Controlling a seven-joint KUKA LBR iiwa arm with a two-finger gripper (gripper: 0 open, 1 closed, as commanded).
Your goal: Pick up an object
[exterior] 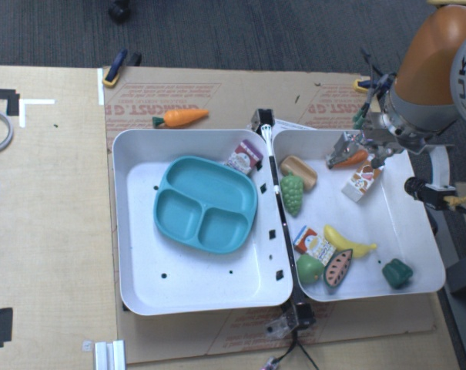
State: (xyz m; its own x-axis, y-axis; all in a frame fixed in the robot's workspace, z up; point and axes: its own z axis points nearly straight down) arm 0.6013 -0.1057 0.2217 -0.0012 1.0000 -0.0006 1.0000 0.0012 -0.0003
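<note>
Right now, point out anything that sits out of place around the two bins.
A toy carrot lies outside both bins, on the cardboard behind the left bin, while the other toy foods sit inside. In the right bin, a small carton hangs tilted just below the end effector, which has an orange piece at its tips.

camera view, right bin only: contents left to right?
Green grapes → green pepper-like toy at the bin's front left → banana → small juice carton → dark green toy. Hot dog, snack box, watermelon slice and the orange toy by the gripper overlap in x; left out.
</note>
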